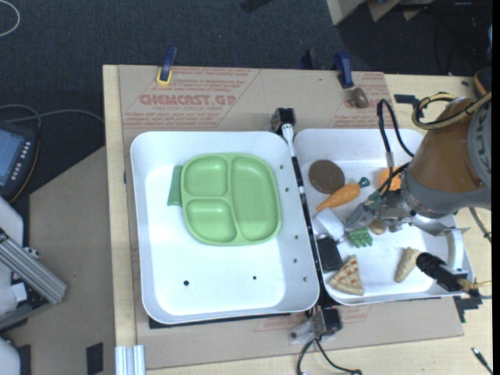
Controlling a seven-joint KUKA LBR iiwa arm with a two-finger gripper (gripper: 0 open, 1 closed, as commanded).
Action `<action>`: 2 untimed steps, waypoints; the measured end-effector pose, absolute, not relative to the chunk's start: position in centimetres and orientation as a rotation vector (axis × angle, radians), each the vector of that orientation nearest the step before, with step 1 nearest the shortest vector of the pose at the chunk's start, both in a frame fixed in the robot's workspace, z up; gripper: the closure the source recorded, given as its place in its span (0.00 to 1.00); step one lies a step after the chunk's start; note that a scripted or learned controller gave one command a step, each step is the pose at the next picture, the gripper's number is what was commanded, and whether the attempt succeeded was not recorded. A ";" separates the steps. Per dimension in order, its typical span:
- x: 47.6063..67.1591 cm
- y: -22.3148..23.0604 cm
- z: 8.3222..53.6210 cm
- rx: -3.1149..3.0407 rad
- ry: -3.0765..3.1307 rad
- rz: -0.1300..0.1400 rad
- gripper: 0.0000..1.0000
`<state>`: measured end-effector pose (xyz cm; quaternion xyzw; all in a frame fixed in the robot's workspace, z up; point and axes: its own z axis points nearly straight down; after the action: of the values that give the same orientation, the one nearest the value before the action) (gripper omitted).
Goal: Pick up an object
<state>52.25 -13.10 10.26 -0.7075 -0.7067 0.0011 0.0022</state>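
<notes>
Pincer (373, 213) low in the right bin (355, 141), among toy food; whether it is parted or closed, or holds anything, cannot be told.

Just left of the pincer lies a carrot (341, 196) with its orange tip slanting toward it, and beyond that a brown disc (325, 175); a green leafy piece (359, 237) sits directly below the pincer, a pizza slice (347, 276) farther down to the left, and a tan piece (406, 264) down to the right. Well to its left, the left bin (156, 272) holds a green divided plate (231, 198). Both bins rest on a cardboard sheet (195, 92) printed in red, clamped at its far edge, with dark carpet (117, 14) beyond and cables trailing near the arm.
</notes>
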 end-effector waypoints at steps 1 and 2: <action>52.4 -13.2 8.6 -2.227 -2.225 -0.003 0.00; 52.6 -13.3 9.9 -2.232 -2.227 -0.007 1.00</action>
<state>52.56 -13.26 9.88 -0.7078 -0.7063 -0.0022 -0.0058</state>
